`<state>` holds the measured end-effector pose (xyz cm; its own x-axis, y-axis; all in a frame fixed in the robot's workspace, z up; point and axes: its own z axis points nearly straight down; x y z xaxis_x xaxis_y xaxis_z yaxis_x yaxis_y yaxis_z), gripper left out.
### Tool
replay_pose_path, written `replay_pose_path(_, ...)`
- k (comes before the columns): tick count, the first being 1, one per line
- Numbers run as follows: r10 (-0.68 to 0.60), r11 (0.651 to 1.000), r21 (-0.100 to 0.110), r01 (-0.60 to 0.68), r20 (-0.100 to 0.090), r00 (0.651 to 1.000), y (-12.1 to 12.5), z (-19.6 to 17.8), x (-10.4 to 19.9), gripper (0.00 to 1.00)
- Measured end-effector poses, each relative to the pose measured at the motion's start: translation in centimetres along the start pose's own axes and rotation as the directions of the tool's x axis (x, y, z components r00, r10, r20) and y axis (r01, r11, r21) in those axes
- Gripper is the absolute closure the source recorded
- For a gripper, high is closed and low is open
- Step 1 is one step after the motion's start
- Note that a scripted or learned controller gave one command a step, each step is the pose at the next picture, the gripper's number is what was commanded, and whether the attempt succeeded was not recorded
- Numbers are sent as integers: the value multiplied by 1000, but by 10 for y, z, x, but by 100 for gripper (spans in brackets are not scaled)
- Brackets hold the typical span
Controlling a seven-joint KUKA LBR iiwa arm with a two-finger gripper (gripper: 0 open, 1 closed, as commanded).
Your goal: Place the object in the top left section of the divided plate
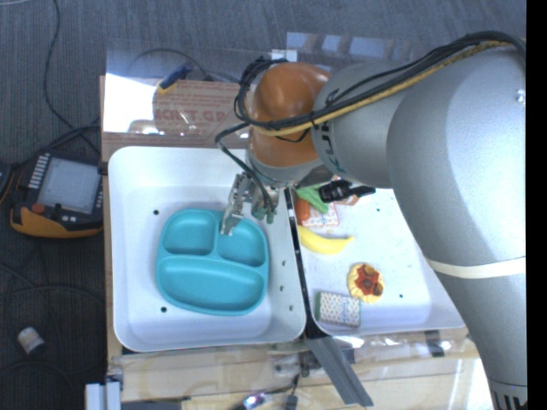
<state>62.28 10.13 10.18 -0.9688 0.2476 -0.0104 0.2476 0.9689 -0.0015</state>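
Note:
A teal divided plate (210, 278) lies in the left bin (137, 314), with two small sections at its far side and one large section nearer me. Its top left section (190, 231) shows bare teal. My gripper (246, 208) hangs over the plate's far rim, roughly above the ridge between the two small sections, below the orange wrist band (286, 109). Small grey and greenish parts show at its tip, too small to tell whether they are an object.
The right bin (410, 314) holds a banana (326, 243), a red-topped food piece (366, 281), a checkered packet (339, 309) and a red and white item (320, 217). The big grey arm (444, 161) covers the right side. A cardboard box (188, 105) stands behind the left bin.

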Motion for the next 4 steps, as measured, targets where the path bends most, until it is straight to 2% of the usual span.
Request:
replay_pose_path(1,-256,967,0,256,14,967,65,5,-15,100)
replay_pose_path(2,-47,999,-5,47,2,999,51,2,0,100)
replay_pose_path(3,253,967,1,-253,13,967,76,3,22,100)
replay_pose_path(4,272,962,8,-272,12,962,84,5,81,100)
